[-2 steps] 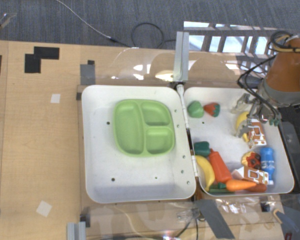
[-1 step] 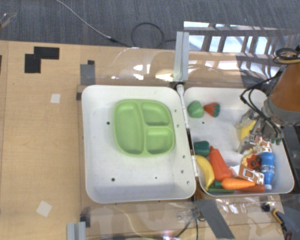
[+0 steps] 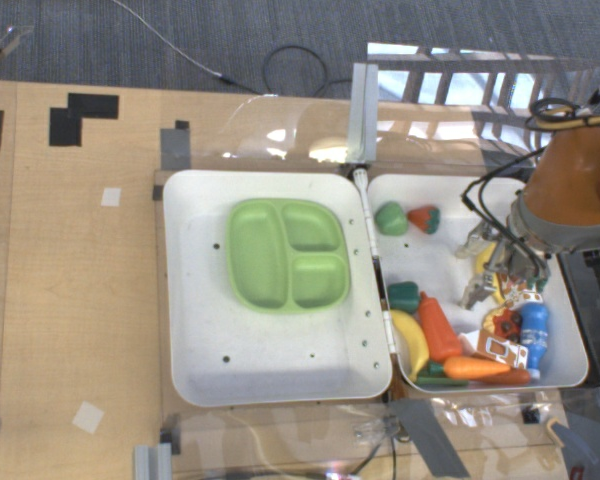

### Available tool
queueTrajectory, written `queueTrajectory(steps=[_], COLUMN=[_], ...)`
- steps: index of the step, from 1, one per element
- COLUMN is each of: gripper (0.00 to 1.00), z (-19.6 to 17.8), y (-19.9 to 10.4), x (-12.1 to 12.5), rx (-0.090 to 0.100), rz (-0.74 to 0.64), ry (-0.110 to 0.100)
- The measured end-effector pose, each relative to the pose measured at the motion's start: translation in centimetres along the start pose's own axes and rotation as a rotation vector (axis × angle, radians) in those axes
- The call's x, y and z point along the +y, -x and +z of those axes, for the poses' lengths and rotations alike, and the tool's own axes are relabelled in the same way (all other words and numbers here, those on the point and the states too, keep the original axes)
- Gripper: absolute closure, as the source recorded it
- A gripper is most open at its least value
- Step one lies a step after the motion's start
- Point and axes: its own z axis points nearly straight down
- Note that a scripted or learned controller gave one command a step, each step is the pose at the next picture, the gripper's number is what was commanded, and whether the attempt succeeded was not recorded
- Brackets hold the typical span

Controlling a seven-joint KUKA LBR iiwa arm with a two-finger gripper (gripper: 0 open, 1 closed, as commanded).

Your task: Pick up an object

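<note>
- Gripper [image 3: 500, 268]: down inside the right bin [image 3: 435, 258], near its right edge, about midway along it. Cannot tell how wide the grip is; metal parts blur into the clutter below.
- Nothing seen clearly clamped, so not counting anything as held.
- Directly under and touching the tool outline: a small yellow-and-red item [image 3: 501, 320], partly hidden. Probably the pick target, judging by position alone.
- Looks small, glossy, irregular, with a white label patch; exact shape too obscured to call.
- Just beside it, toward the bin's front right corner: blue bottle [image 3: 533, 333], upright-ish, white cap end down.
- Along the front edge: orange carrot [image 3: 485, 368] lying flat, with a red-orange piece [image 3: 438, 328] and a banana [image 3: 412, 340] packed against the front left corner.
- Dark green piece [image 3: 402, 293] on the left edge, mid-length.
- Near the back left corner: round green item [image 3: 390, 218] and a red strawberry-like toy [image 3: 424, 218], close together, well apart from the gripper.
- Reason for the pile-up at the front: likely tossed in loose, nothing arranged. Crowding there means a risky pick, with neighbours easy to nudge.
- Left bin [image 3: 180, 298]: green divided plate [image 3: 287, 253] sitting flat near the centre, towards the back edge.
- Orange wrist band [image 3: 575, 183] above the right bin's right edge, consistent with a steep top-down approach.
</note>
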Motion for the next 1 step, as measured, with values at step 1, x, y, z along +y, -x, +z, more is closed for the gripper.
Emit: queueTrajectory(steps=[1], gripper=[0.0], z=[0.19], y=[6.01], x=[5.06], rx=[0.001], rz=[0.047], ry=[0.002])
